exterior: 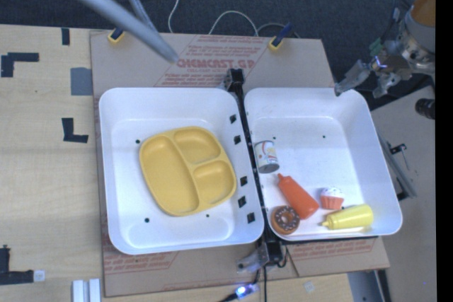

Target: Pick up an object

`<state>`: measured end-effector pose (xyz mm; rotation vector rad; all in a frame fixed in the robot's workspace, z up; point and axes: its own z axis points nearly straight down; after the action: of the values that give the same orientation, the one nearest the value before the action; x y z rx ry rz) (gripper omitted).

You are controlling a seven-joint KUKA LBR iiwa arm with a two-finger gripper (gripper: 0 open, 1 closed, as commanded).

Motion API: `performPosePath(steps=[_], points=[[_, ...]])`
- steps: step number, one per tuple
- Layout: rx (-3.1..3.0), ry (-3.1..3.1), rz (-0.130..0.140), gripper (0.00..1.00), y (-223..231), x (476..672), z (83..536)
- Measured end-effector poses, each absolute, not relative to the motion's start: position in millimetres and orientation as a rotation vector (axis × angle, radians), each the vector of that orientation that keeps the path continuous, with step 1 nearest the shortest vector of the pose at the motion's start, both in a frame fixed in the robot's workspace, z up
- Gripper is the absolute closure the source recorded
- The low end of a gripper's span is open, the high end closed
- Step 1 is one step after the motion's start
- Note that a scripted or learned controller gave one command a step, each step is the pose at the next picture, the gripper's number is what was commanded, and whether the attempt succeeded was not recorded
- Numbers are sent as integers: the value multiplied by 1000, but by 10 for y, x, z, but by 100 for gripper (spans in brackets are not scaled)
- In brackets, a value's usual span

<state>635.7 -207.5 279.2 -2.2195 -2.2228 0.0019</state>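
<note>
Nothing picked yet. Claw (361, 76) beyond right bin (354, 117) rim, grip unreadable; bottle (297, 196), donut (286, 220) untouched.

A: What lies in the right bin (354, 125)?
B: A small can (266, 155) on its side by the left wall, an orange bottle (297, 197) slanting beneath it, a chocolate doughnut (285, 220), a cupcake (331, 198), and a yellow bottle (347, 218) lying flat.
A: And the left bin (117, 152)?
B: A yellow divided plate (187, 170), flat
</note>
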Motion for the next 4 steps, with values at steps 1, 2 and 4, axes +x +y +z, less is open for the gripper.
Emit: performPosePath(steps=[1, 2, 4], points=[[-2218, -2220, 6, 0, -2056, 6292, 2337], [-2216, -2219, 8, 0, -2064, 6294, 1687], [-2217, -2225, 2, 100, -2015, 6276, 1187]])
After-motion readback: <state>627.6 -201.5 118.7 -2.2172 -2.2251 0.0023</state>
